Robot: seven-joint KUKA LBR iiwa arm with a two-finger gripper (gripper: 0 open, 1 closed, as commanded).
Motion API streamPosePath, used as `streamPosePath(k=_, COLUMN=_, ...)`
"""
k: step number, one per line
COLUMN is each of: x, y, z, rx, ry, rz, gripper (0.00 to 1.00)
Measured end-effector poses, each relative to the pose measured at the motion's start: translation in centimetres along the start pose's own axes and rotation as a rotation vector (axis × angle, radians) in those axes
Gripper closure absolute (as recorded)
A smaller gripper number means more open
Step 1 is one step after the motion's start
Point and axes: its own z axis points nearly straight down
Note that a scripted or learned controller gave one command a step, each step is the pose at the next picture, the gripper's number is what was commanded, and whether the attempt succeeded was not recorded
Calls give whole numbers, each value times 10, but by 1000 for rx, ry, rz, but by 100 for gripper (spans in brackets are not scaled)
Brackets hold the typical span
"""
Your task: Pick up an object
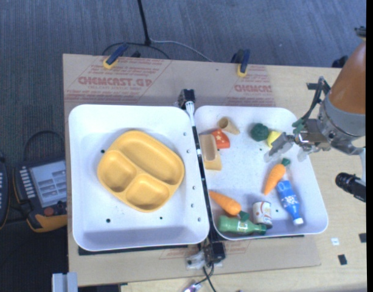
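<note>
My gripper [291, 149] hangs open over the right part of the right bin [308, 224], with nothing between its fingers. Just left of it lie a yellow toy [273, 139] and a green broccoli-like piece [258, 131]. Directly below the gripper an orange carrot [273, 177] lies slanted, and a blue bottle [289, 201] lies beside it. Along the bin's front are a second carrot [226, 202], a green bottle [241, 226] and a small can [262, 212]. A wooden block [209, 151], a red-orange piece [221, 139] and a tan piece [227, 126] sit at the bin's left.
The left bin [83, 224] holds a yellow divided plate [140, 170]. A ridge [198, 163] separates the two bins. Two clamps [115, 55] [241, 62] grip the board's far edge. The arm's orange band [353, 81] rises at the right.
</note>
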Motion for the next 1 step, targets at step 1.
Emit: streamPosePath(k=1, x=-6, y=-9, z=161, rx=1, ry=1, rz=316, gripper=0)
